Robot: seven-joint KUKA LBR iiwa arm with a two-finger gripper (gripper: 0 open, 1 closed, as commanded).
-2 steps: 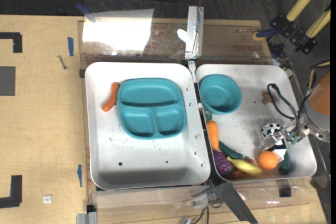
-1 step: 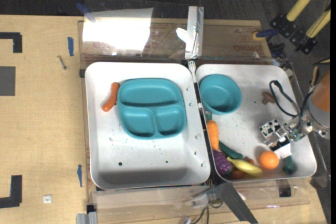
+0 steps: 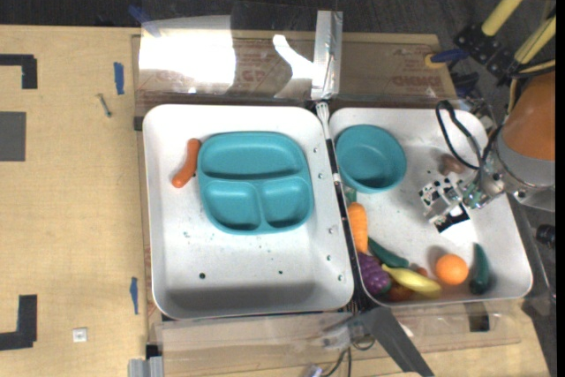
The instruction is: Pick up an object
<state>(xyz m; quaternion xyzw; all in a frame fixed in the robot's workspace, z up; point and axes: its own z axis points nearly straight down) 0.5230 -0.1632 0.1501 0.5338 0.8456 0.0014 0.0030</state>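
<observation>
Right-hand shallow white plastic bin [image 3: 508, 229], on the tabletop, held the candidates for lifting; a round teal plastic bowl [image 3: 371, 156] sat at its far left corner, upright and empty; along the near edge lay a cluster of small toy foods: an orange plastic carrot [image 3: 357, 228] lying lengthwise beside the left wall, a purple plastic grape bunch [image 3: 374, 275] just below it, a yellow plastic banana [image 3: 415, 281] touching the grapes, a round orange plastic fruit [image 3: 451, 269] just beside the banana's tip, and a slim dark green plastic vegetable [image 3: 479, 269] against the right wall; the pincer [image 3: 448, 200] hung over the bin's bare middle, well apart from the cluster and the bowl, with nothing seen between its fingers; whether those fingers stood spread or together could not be told from the slanted view; judged as handling: all pieces looked light, hollow, rigid and smooth, so likely slippery under a narrow grip; the round fruit seemed the clearest target, standing nearly free, best taken across its widest part; the banana and carrot would want a hold across the short axis at mid-length; the grapes, bumpy, might seat better; left-hand bin [image 3: 168, 216] carried a teal three-compartment plate [image 3: 256, 181] and a small orange sausage-shaped toy [image 3: 186, 163] beside it.
</observation>
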